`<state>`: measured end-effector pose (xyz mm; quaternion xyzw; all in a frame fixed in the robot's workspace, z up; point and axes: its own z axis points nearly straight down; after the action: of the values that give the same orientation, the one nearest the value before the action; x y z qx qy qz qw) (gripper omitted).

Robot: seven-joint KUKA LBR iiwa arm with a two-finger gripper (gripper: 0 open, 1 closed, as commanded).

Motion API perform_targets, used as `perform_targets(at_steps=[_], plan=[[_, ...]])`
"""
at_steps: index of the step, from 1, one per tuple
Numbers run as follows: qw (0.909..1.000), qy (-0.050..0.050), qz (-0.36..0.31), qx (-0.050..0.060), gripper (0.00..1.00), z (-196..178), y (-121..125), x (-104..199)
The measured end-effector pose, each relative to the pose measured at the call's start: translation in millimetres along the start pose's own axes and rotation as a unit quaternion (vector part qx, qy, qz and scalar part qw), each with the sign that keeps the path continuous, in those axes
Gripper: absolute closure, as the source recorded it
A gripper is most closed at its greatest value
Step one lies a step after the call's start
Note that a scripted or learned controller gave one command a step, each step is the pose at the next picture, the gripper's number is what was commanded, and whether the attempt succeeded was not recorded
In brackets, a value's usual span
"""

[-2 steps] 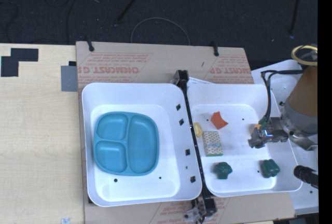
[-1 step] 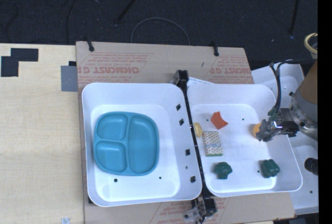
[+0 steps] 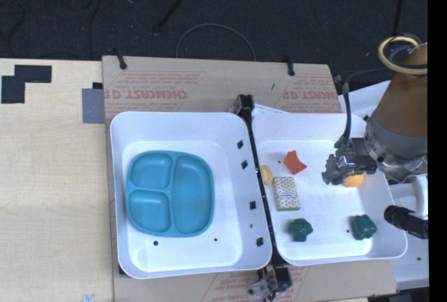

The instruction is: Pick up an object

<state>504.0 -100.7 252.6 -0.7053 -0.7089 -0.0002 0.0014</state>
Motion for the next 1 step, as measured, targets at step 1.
perform_targets(at_steps=[1], plan=[[1.0, 0.0, 0.0, 0.0, 1.0, -3.8, 10.8, 51.1]])
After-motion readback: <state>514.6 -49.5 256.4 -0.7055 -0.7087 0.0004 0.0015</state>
